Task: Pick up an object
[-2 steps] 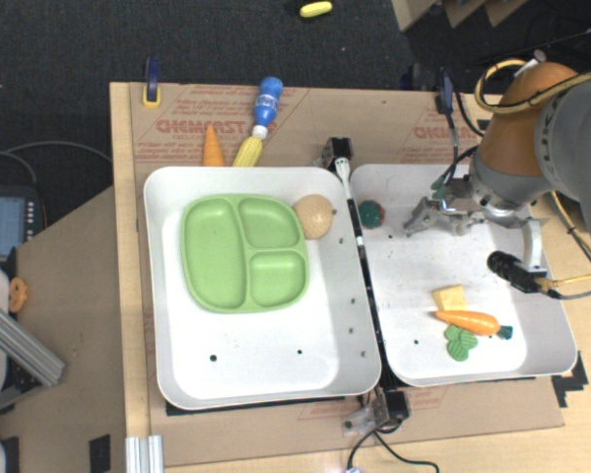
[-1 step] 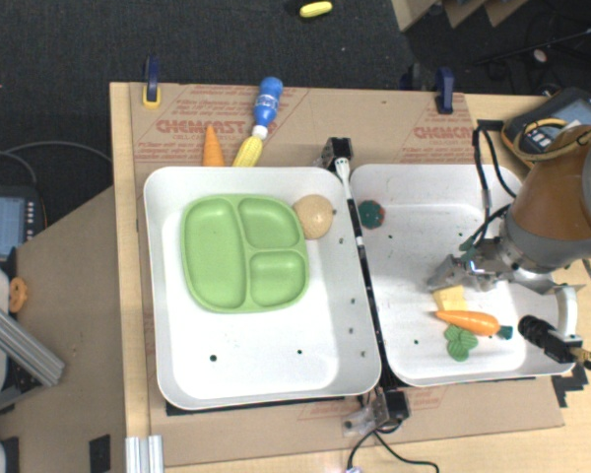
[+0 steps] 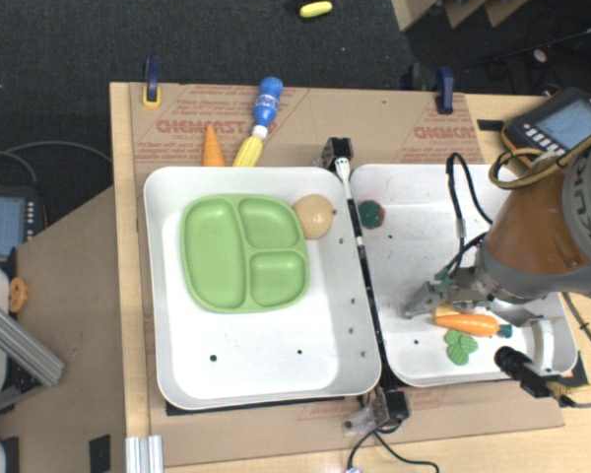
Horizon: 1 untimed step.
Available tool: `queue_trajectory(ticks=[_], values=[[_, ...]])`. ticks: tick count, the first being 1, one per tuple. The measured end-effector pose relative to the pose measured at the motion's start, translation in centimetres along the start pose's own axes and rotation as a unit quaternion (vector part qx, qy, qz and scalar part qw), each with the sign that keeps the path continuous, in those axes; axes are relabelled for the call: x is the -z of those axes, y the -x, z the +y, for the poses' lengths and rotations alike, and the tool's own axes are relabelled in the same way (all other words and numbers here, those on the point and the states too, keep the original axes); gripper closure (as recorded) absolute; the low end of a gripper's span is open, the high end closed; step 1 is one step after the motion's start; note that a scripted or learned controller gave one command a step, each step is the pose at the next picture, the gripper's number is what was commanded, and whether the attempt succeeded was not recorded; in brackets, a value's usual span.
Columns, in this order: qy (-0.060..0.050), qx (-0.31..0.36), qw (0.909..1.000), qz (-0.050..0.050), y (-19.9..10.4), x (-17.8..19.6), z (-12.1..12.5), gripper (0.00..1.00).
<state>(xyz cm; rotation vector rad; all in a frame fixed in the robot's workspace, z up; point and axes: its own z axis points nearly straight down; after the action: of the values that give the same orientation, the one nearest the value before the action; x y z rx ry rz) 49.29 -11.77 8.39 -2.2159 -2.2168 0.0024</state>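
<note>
An orange toy carrot (image 3: pixel 466 322) with a green leafy top (image 3: pixel 460 348) lies in the right white bin (image 3: pixel 414 235), near its front. My gripper (image 3: pixel 431 302) hangs low over the bin, just left of and above the carrot's orange body, close to it or touching it. The grey wrist and the orange band (image 3: pixel 537 235) cover the bin's right side. From this angle I cannot make out whether the carrot is held.
A small teal and red object (image 3: pixel 372 212) sits at the right bin's back left. The left bin (image 3: pixel 266 363) holds a green divided plate (image 3: pixel 244 252) and a tan ball (image 3: pixel 315 215). A blue bottle (image 3: pixel 267 101), an orange cone (image 3: pixel 212 148) and a yellow piece (image 3: pixel 248 151) lie behind the bins.
</note>
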Motion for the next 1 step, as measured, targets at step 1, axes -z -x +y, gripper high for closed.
queue_trajectory(ticks=[1], values=[[0.004, -0.001, 1.0000, -0.002, 0.28, 1.09, 0.26, 1.00]])
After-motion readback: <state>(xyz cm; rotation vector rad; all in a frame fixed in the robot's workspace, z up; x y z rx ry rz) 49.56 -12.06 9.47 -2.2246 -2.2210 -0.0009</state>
